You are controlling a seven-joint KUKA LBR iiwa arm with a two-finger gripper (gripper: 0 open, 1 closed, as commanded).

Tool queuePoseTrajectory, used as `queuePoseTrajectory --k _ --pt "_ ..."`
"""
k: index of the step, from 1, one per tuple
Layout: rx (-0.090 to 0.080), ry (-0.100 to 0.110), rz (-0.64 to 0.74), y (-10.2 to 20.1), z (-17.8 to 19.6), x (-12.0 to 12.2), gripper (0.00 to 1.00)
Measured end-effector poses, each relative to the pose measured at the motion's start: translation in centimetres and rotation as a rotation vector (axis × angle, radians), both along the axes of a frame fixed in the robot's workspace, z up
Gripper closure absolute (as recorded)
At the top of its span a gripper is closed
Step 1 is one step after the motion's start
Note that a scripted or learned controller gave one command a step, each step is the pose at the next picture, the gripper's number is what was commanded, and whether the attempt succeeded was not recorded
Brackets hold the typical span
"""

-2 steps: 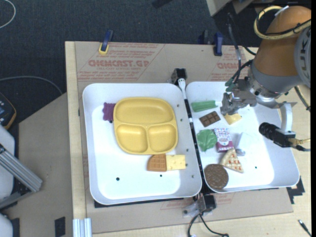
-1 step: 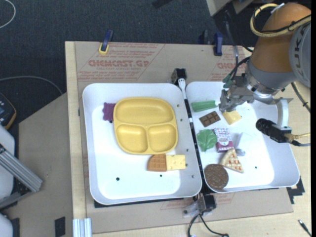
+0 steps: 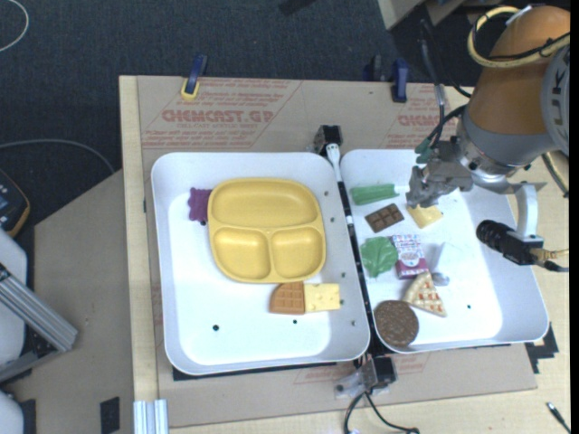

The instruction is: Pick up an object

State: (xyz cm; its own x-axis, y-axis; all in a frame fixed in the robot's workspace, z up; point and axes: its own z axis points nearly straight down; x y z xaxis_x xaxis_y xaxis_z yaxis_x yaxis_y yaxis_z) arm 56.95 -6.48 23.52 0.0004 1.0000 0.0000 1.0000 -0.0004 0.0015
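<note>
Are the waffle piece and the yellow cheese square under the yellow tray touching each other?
Touching. The camera view shows the waffle piece and the cheese square lying edge to edge in the left bin, no white between them.

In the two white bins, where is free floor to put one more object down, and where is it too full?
Left bin: bare floor below the yellow divided plate, left of the waffle piece. Right bin: bare patch right of the pizza slice. Crowded: the right bin's left side, from the green piece and the gripper down to the round cookie.
</note>
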Motion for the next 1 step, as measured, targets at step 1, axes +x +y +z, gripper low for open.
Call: queuePoseTrajectory --k 1 --pt "0.000 0.003 0.000 -0.15 -0.08 -0.29 1.00"
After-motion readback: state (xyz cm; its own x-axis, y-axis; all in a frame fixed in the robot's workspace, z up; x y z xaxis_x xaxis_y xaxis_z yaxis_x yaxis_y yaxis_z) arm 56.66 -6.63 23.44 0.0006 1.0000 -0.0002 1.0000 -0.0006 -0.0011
